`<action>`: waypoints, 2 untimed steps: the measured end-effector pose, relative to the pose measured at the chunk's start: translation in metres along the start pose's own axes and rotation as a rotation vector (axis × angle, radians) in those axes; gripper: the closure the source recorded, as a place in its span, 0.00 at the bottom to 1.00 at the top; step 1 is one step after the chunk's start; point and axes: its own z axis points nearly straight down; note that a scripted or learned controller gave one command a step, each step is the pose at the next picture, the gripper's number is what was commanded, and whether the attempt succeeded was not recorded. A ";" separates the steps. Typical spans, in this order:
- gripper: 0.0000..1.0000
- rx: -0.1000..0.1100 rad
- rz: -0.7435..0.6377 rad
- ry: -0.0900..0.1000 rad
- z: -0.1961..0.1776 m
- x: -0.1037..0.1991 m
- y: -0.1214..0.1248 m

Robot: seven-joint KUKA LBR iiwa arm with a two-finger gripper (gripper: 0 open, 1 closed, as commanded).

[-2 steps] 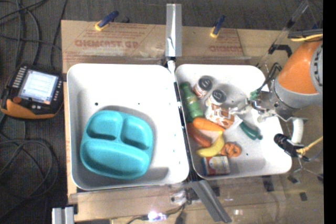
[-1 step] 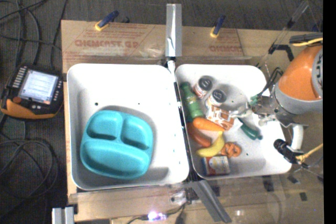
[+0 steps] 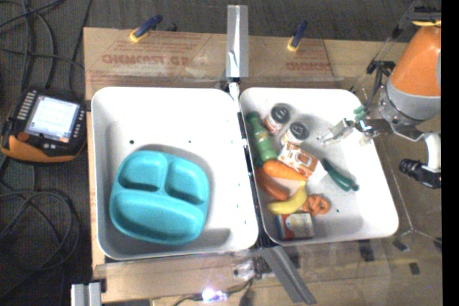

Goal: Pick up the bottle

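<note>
A green bottle (image 3: pixel 259 141) lies along the left wall of the right bin (image 3: pixel 373 175). Two small bottles with dark caps are beside it: one (image 3: pixel 277 117) near the back, and one with a white and orange label (image 3: pixel 295 145) lying toward the middle. My gripper (image 3: pixel 336 132) hangs over the right bin's back right part, to the right of the labelled bottle and apart from it. Its fingers are open with nothing between them.
The right bin also holds an orange carrot-like piece (image 3: pixel 281 177), a banana (image 3: pixel 287 204), a small can (image 3: pixel 294 226), a pretzel-like toy (image 3: pixel 320 204) and a dark green tool (image 3: pixel 340 175). A teal divided tray (image 3: pixel 161 197) fills much of the left bin (image 3: pixel 104 118).
</note>
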 end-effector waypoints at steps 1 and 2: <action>0.00 -0.003 -0.012 0.001 0.070 -0.007 -0.030; 0.00 -0.011 -0.261 0.002 0.081 -0.011 -0.018</action>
